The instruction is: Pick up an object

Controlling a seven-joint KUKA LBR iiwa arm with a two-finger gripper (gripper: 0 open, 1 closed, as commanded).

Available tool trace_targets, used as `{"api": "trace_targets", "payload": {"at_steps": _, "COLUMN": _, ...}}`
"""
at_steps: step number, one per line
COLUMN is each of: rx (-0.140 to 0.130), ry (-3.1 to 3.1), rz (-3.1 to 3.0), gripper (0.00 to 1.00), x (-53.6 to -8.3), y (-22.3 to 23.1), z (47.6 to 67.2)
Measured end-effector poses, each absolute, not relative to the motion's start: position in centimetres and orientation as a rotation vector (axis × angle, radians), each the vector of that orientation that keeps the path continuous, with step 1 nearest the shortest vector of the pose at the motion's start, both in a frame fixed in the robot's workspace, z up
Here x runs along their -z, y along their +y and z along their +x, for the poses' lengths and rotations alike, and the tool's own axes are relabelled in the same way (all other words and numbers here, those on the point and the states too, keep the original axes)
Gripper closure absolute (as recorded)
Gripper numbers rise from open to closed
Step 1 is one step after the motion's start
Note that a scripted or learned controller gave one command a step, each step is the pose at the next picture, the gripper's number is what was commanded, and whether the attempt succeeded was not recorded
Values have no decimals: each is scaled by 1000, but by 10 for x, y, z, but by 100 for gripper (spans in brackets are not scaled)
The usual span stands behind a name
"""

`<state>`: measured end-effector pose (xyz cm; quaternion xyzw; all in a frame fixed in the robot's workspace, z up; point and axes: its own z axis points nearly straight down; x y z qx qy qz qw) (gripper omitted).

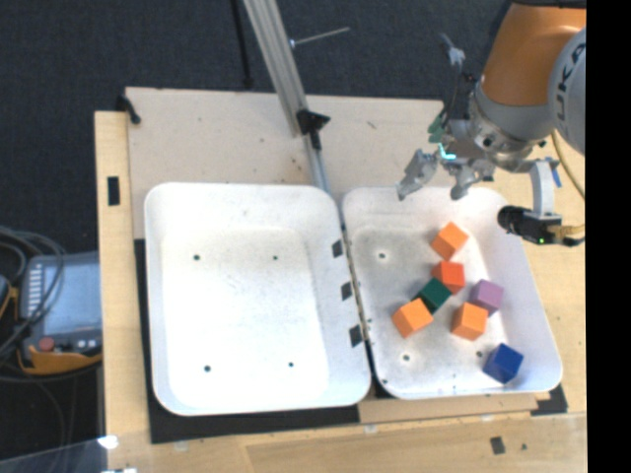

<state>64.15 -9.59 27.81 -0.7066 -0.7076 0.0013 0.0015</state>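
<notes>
My gripper (437, 178) hangs over the far edge of the right bin (392, 363), its two grey fingers spread apart and nothing between them. Below it in that bin lie several small blocks: an orange block (451, 238), a red-orange block (452, 273), a dark green block (434, 295), an orange block (413, 316), another orange block (470, 320), a purple block (486, 295) and a blue block (504, 362). The nearest block, the upper orange one, lies a little in front of and to the right of the fingers.
The left bin (246, 294) sits beside the right one, with black clips along the seam between them. A slanted metal rail (279, 57) rises from behind the bins. A black sensor (527, 225) juts over the right bin's far right edge.
</notes>
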Motion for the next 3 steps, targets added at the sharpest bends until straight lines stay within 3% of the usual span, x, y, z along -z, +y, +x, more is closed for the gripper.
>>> {"api": "trace_targets", "payload": {"at_steps": 1, "rx": 0, "ry": -2224, "rz": -2220, "gripper": 0, "x": -281, "y": -96, "z": 642}}
{"api": "trace_targets", "payload": {"at_steps": 3, "rx": -7, "ry": -2221, "rz": -2217, "gripper": 0, "x": -160, "y": -88, "z": 645}}
